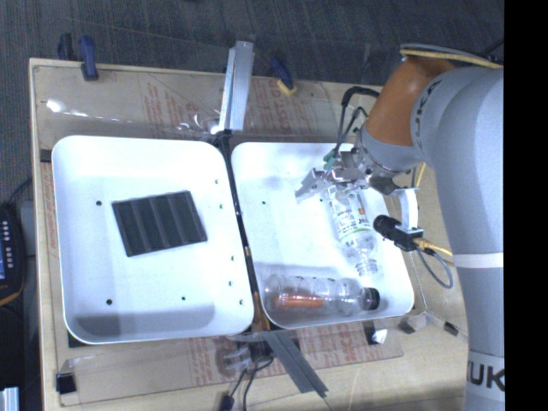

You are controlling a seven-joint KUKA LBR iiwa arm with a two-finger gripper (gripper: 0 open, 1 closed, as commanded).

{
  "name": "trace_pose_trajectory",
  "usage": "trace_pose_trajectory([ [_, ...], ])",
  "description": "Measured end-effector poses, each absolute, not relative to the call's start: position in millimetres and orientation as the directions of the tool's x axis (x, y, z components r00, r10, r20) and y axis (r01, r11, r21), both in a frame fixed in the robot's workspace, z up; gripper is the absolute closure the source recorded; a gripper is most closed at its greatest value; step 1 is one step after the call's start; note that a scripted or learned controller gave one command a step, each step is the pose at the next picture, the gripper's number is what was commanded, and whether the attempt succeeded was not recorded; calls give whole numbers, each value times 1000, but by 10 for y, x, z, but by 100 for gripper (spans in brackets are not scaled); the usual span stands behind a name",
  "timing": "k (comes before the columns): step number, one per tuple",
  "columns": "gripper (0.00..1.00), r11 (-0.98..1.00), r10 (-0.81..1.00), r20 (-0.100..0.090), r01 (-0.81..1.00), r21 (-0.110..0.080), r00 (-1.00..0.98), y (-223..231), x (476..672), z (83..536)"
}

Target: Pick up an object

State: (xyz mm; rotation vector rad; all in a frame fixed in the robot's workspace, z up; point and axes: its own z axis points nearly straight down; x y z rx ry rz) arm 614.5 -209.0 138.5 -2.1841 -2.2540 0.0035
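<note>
the gripper [330, 178] sits over a clear bottle [353, 225] in the right bin [265, 229]; its grip state is unclear.

Even overhead light from my feed; both white bins [137, 157] read bright, near blown out. Soft shadow pools along the left bin's near wall. Glare on plastic sheeting [184, 122] behind. Slight softness overall, floor dim.

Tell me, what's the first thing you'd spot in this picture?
The big grey robot arm with an orange band reaching in from the right grabs the eye, its gripper low over the right white bin. Two clear plastic bottles lie in that bin: one just below the gripper, one along the near edge. A dark ribbed rectangular mat sits in the left white bin.
</note>
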Motion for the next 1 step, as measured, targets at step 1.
trace_pose_trajectory([
  [1, 0, 113, 994, 0, 994, -1, -113, -2096, 5880, 2032],
])
